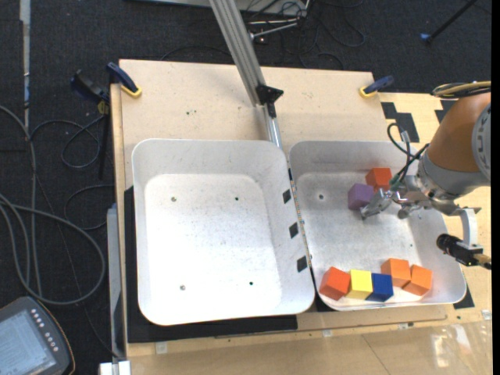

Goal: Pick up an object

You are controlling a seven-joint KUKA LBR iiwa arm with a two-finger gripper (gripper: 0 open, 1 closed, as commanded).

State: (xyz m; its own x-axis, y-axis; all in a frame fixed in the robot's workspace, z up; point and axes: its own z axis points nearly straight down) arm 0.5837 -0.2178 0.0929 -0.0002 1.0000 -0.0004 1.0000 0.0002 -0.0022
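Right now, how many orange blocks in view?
4. One orange block sits beside the purple block near the gripper. Three lie along the right bin's near edge: far-left orange block, and two at the right. The arm may hide more.

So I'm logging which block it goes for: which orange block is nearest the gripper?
The orange block beside the purple block, just left of the gripper. The other three orange ones sit in the row along the right bin's near edge.
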